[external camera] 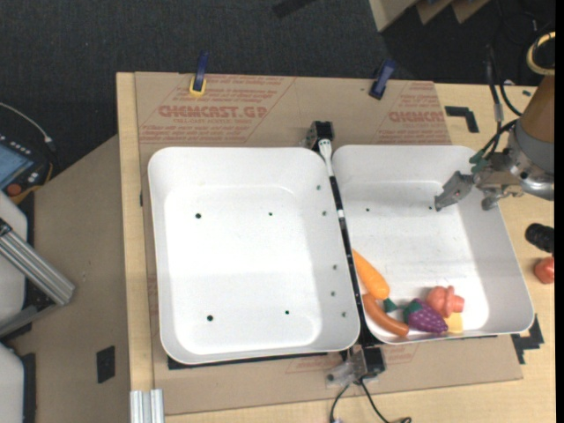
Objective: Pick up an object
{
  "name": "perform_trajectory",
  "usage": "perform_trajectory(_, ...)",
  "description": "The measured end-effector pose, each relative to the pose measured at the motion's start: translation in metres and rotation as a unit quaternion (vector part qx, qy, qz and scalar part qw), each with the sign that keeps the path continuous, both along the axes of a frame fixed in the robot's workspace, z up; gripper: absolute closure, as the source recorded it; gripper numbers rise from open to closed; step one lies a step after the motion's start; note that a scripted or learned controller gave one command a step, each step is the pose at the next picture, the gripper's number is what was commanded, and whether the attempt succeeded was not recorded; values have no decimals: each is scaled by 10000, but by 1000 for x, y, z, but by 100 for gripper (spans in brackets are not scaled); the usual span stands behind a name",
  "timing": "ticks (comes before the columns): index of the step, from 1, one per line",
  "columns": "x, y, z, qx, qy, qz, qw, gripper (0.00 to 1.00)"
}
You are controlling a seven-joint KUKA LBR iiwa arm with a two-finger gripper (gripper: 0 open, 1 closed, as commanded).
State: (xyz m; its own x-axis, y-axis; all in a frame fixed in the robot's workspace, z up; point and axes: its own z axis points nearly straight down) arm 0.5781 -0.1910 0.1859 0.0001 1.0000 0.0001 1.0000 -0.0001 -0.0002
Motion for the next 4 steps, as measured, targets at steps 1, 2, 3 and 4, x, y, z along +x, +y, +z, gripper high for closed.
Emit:
perform_trajectory(1, -39, 35, -103, 11, 9, -6, 10000, 0)
perform_trajectory(2, 4, 118, 5, 13, -68, 51, 10000, 0)
perform_trajectory(3, -41, 160, -2, 15, 20, 22, 10000, 0)
perform_trajectory(4, -35, 84, -27, -1, 20, -23, 10000, 0)
